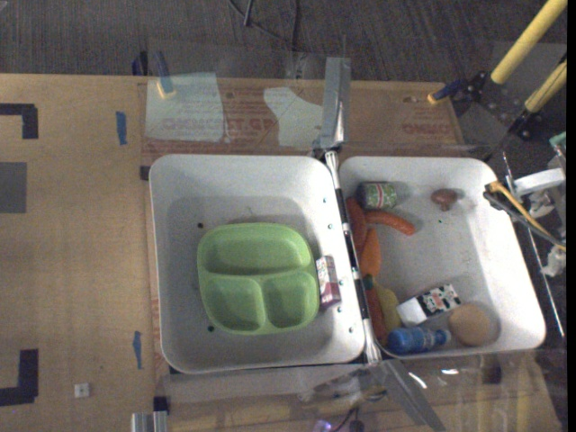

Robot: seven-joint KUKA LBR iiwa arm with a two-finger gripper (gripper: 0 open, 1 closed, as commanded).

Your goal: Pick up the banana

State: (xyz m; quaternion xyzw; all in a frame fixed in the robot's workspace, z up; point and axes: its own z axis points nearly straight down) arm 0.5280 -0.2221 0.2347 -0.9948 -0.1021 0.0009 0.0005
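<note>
The banana (389,308) is a small yellow piece lying in the right bin (504,268), close to its left wall. It sits just below an orange carrot (369,252) and left of a black-and-white milk carton (430,301), which touches its right side. A blue bottle (419,339) lies right below it.
The right bin also holds a green can (380,194), a red pepper (392,223), a brown lump (445,198) and a tan egg-shaped item (473,324). In the left bin (180,241) lie a green divided plate (259,275) and a small carton (328,281). Yellow poles (531,30) and cables stand at the right.
</note>
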